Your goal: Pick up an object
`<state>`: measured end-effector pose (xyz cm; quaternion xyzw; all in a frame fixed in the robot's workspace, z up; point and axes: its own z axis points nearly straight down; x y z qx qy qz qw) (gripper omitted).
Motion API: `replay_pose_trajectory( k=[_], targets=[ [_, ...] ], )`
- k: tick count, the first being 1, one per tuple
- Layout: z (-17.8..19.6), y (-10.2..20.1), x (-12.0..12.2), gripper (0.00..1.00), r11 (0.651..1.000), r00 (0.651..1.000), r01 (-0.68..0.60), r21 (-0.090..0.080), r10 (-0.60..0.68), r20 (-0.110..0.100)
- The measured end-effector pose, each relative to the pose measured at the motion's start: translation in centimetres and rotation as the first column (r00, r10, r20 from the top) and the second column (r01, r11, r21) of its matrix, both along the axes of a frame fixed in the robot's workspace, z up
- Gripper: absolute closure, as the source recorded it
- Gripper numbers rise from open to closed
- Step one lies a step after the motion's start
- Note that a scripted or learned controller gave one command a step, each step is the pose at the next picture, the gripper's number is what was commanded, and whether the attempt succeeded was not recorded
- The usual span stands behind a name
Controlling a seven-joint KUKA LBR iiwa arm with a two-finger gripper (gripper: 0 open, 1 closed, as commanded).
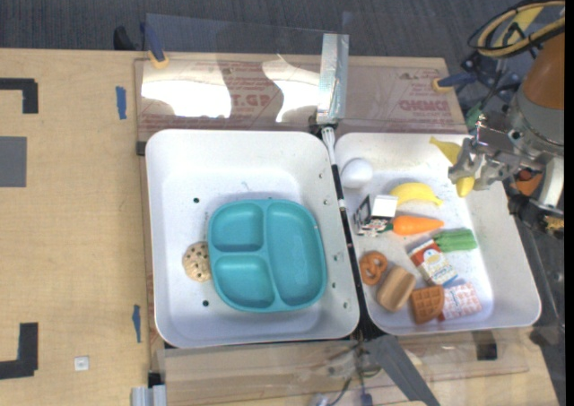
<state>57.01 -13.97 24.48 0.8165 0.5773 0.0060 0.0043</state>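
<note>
Toy food crowds the right white bin [525, 297]; your gripper [473, 165], state unreadable, hangs near its far right edge by a yellow piece [444, 148]; expect glancing grasps.

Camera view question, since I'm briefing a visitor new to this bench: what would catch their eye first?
Probably the teal divided tray in the left bin, with a cookie beside it on its left. Next, the bright clutter of toy food in the right bin, such as the banana and carrot, with the pincer over that bin's far right corner.

Teal tray [266, 254], orange carrot [417, 225]
</note>
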Motion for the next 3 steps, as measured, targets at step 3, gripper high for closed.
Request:
replay_pose_trajectory(
  k=[3],
  targets=[
    [-1.4,6.7,-1.8,1.0,1.0,1.0,-0.007,0.001,0.007,-0.02]
  ],
)
